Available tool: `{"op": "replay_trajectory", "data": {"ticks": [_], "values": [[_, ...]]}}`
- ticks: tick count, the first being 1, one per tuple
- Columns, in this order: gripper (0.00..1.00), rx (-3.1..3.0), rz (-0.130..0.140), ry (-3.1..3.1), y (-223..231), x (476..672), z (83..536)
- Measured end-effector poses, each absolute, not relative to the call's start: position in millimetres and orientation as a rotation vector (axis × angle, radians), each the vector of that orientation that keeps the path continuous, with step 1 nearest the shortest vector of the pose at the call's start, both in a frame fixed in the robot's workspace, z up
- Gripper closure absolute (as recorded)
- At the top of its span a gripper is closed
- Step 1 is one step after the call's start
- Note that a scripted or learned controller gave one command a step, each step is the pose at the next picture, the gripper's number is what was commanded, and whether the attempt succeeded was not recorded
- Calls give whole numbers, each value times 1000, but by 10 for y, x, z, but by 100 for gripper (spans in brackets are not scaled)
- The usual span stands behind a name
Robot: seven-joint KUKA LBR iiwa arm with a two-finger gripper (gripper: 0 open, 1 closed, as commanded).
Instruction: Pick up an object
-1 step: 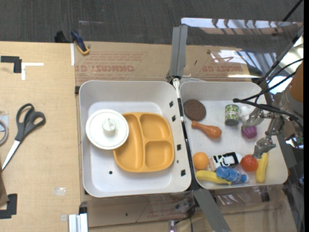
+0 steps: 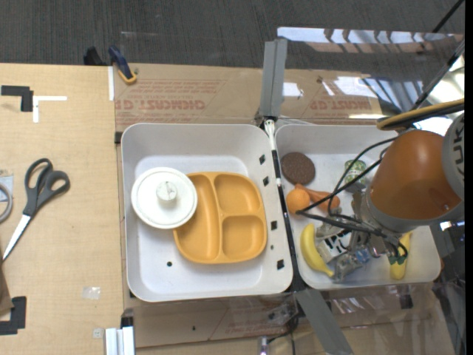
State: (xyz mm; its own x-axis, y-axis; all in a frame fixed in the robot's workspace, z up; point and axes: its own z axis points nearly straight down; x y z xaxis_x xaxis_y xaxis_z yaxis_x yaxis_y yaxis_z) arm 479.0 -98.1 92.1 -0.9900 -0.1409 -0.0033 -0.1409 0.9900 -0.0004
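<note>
Arm's orange band [image 2: 414, 176] fills the right bin [image 2: 325, 135]; pincer [image 2: 355, 261] low among clutter beside the banana [image 2: 314, 254], grip state unclear. Nothing visibly lifted, so the pick looks unfinished.

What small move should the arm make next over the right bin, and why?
Probably a short descent, straight down. The gripper hangs low in the right bin, beside the banana and below the orange fruit. Nothing is seen between its fingers, so a grasp seems not yet made; the banana looks like the nearest target.
</note>
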Motion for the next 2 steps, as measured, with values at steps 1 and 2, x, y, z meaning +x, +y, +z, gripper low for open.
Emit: {"op": "replay_trajectory", "data": {"ticks": [1, 2], "values": [[0, -234, -3, 3128, -1336, 5891, 2314], [0, -209, -2, 3129, -1505, 6570, 1363]]}}
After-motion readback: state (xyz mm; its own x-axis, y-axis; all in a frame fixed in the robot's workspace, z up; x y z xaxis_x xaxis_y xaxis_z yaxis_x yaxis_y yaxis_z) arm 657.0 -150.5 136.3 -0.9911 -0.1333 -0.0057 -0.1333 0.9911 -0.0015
